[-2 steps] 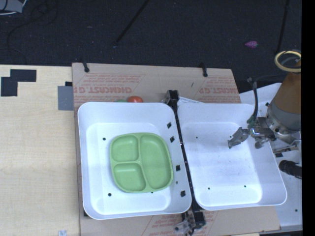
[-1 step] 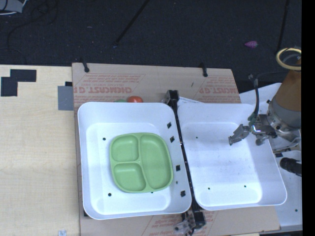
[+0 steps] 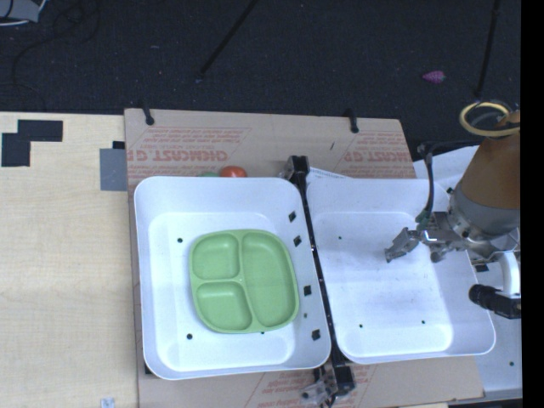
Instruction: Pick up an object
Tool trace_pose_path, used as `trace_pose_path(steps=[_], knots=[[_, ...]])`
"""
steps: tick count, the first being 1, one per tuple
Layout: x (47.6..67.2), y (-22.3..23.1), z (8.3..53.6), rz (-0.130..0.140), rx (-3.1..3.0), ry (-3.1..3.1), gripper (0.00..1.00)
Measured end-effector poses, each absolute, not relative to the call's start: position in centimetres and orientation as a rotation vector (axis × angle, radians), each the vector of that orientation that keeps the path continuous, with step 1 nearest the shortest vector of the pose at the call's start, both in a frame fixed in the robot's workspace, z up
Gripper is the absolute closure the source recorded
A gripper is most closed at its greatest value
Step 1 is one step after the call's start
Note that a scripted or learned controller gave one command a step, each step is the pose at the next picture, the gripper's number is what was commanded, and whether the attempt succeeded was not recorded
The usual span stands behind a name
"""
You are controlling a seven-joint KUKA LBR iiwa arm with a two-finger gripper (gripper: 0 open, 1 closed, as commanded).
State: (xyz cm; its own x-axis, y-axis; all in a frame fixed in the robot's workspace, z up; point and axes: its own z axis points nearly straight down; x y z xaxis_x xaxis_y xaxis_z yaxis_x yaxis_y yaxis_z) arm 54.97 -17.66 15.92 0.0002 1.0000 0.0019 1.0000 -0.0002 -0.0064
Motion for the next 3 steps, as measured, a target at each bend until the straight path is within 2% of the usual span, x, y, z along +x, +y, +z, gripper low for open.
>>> trace_pose_path(steps=[2, 3], knots=[[54.9, -16.9, 8.6, 0.003, -2.221, -2.216, 0.00], [55.0, -17.0, 9.9, 0.001, -2.225, -2.214, 1.00]])
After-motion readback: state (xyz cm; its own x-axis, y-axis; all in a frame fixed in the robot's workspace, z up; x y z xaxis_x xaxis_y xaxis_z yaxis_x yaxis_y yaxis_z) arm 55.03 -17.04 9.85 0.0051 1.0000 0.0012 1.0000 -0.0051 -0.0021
